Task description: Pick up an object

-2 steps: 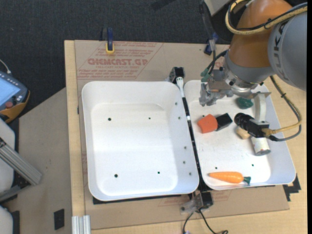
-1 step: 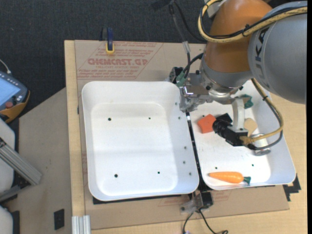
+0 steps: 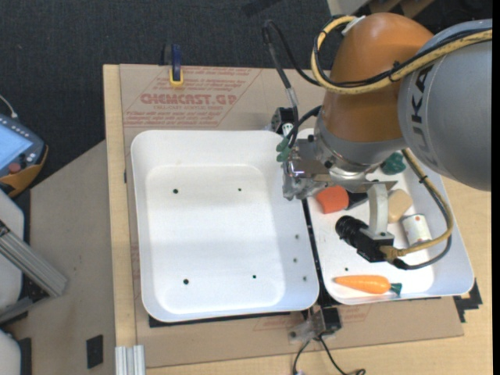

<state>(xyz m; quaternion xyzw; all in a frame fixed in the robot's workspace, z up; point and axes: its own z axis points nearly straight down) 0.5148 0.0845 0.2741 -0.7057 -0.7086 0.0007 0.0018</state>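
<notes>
My gripper [image 3: 303, 180] hangs under the big orange wrist over the left part of the right bin [image 3: 453, 276], close to the divide between the two bins. Right beside it, partly under the wrist, lies an orange-red block [image 3: 334, 200]. A carrot-shaped toy [image 3: 364, 284] with a green tip rests near the bin's front edge. At the right side of the bin sit a white cylinder [image 3: 415, 226] and a beige piece [image 3: 398, 203]. A teal thing [image 3: 393, 162] peeks out from under the arm. The wrist hides the space beneath the gripper.
The left white bin [image 3: 156, 151] lies beside the right one on a cardboard sheet [image 3: 187, 92]. A blue and yellow clamp [image 3: 176, 65] holds the sheet's far edge. The grey arm covers the right bin's back half.
</notes>
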